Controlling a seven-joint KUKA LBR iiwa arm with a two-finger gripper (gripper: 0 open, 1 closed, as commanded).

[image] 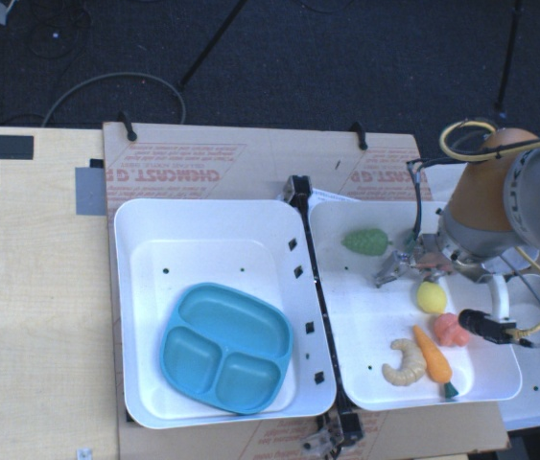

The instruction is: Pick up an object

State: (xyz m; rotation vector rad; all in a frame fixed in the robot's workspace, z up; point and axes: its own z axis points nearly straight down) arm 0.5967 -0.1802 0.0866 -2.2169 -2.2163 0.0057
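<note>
Camera view: open, empty hand hovers just left of yellow lemon.

Dark carpet floor w/ loose cables — pale wood bench at left.

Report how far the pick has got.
Done: the claw is down in the right bin, near the green item. In hand: nothing visibly held. Left: gripping and lifting one; lemon, carrot, pink piece and beige piece lie untouched.
</note>
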